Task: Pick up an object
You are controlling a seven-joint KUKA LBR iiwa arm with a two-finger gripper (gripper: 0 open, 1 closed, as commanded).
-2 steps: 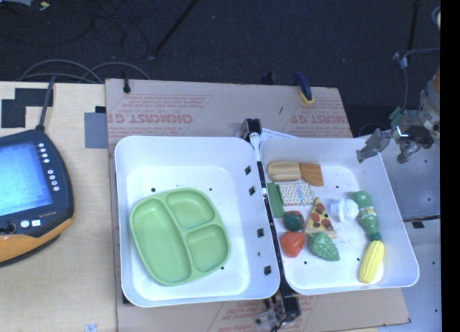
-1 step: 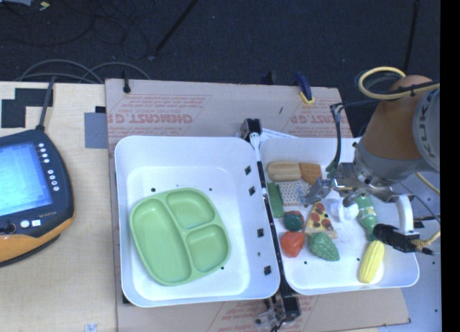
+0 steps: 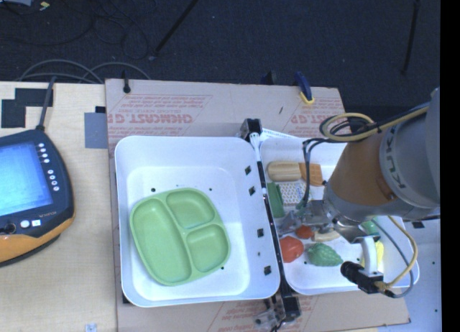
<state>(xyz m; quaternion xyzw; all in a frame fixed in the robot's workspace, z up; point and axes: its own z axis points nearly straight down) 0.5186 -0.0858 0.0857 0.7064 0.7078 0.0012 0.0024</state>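
Where the desk [image 3: 79, 266] begins on my left, I see a blue-screened teach pendant [image 3: 25, 194]. Next, the left white bin [image 3: 144, 154] holds a pale green three-compartment plastic plate [image 3: 180, 236]. In the right white bin [image 3: 316, 286] lie a tan bread-like block [image 3: 284, 172], a round red tomato-like piece [image 3: 290, 249] and a green leafy piece [image 3: 325, 255]. My hand [image 3: 316, 228] hangs among them; its opening I cannot tell.

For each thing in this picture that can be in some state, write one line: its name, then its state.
green divided plate: lying flat in the left bin, compartments bare
red object: lying in the right bin, beside the green object
green object: lying in the right bin
tan block: lying near the right bin's far edge
handheld screen: lit, blue
arm: reaching over the right bin
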